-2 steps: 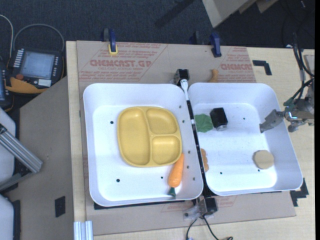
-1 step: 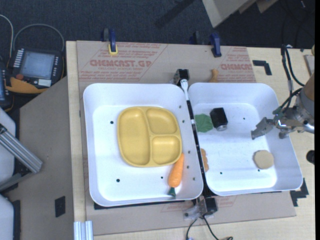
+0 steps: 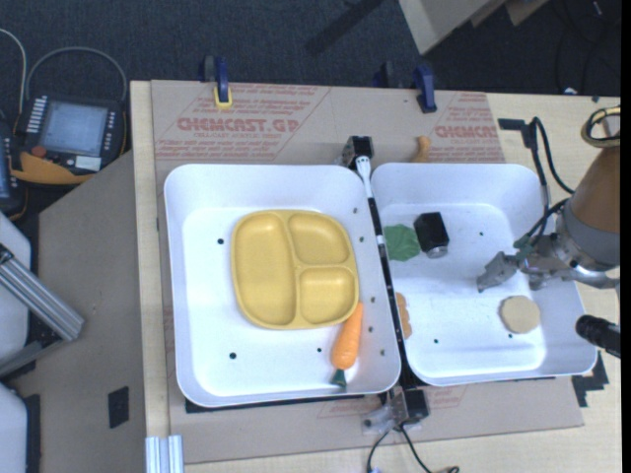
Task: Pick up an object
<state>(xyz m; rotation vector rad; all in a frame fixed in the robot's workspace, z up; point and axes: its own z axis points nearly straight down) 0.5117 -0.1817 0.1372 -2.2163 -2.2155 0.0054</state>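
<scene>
Left bin (image 3: pixel 187 264): shallow, white. Holds 1 yellow divided plate (image 3: pixel 294 267) with 3 compartments, lying flat near the bin's centre. Holds 1 toy carrot (image 3: pixel 347 340), orange with a green stem end, lying just beside the plate's lower right corner, close to the wall shared with the next bin.

Dividing wall: 1 orange ridged item (image 3: pixel 401 315) lies along the left edge of the right bin, at the wall; too narrow to identify.

Right bin (image 3: pixel 463 358): shallow, white. Holds 1 green soft item (image 3: pixel 400 242) near the upper left, with 1 black block (image 3: pixel 431 235) just beside it on the right; contact between the 2 cannot be told. Holds 1 round tan disc (image 3: pixel 520 314), cookie-like, lying flat toward the lower right, apart from the other contents.

Gripper (image 3: pixel 508 274): 2 grey fingers, set apart, nothing between them. Positioned low over the right bin's floor, just above and left of the tan disc. Fingers point left into the bin.

Arm (image 3: pixel 596 215): enters from the right over the right bin's far edge, wrist grey, orange band above it. Black cables (image 3: pixel 540 180) loop beside the wrist.

Bench (image 3: pixel 296 116): brown board with printed red lettering, 2 blue clamps (image 3: pixel 223 77) at the far edge.
</scene>
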